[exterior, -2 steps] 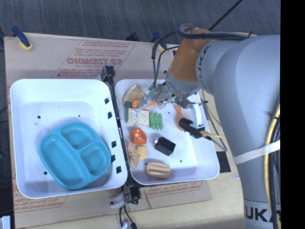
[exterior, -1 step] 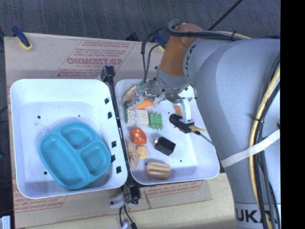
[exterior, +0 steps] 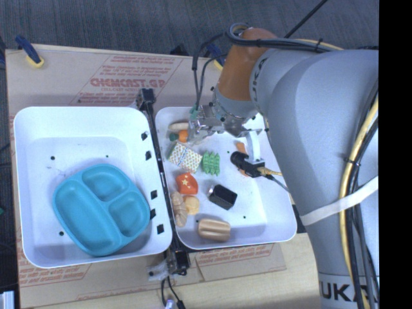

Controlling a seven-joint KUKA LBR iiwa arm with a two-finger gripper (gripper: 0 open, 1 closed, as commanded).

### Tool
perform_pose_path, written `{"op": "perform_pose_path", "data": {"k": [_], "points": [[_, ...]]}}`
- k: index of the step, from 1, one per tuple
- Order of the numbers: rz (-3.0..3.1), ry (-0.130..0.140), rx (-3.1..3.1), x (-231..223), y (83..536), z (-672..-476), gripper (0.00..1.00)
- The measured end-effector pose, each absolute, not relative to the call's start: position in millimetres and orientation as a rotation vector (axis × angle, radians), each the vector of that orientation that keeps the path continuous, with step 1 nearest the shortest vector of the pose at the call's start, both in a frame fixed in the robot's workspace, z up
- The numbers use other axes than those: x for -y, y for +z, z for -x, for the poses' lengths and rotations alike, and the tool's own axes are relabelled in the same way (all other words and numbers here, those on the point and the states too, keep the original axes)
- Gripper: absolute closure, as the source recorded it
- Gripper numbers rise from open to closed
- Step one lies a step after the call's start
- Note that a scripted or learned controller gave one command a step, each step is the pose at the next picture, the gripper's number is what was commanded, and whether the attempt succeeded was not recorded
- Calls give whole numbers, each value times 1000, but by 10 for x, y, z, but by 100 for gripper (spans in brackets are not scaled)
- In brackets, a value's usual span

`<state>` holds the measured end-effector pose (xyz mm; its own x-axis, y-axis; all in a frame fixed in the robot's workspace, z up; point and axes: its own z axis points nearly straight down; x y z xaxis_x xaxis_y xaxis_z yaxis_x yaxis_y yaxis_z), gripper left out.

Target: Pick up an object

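Cardboard-covered bench (exterior: pixel 122 76), grey carpet behind; gripper (exterior: pixel 201 126) over right bin (exterior: pixel 283 221), finger state unclear.

In the right bin (exterior: pixel 273 227) lie small toys: a checkered block (exterior: pixel 185 156), a green piece (exterior: pixel 210 163), a red-orange fruit (exterior: pixel 187 183) and a black box (exterior: pixel 223 196). A tan roll (exterior: pixel 214 228) (lying on its side) rests near the front wall.
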<state>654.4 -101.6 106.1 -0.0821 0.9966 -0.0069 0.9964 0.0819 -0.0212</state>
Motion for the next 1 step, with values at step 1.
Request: {"op": "perform_pose_path", "data": {"k": [1], "points": [[2122, 32, 2304, 1015, 1060, -6543, 0]]}}
